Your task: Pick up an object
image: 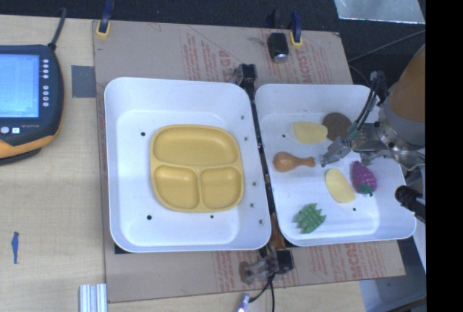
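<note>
The right bin holds several toy foods: a yellow block, a brown round piece, a brown drumstick, a yellow oval, a purple grape bunch and a green leafy piece. My gripper reaches in from the right, low over the bin between the drumstick and the grape bunch, just above the yellow oval. I see nothing between its fingers.
The left bin holds a yellow divided plate. A teach pendant lies on the bench at far left. Clamps sit along the cardboard's back edge, and cables run at the front.
</note>
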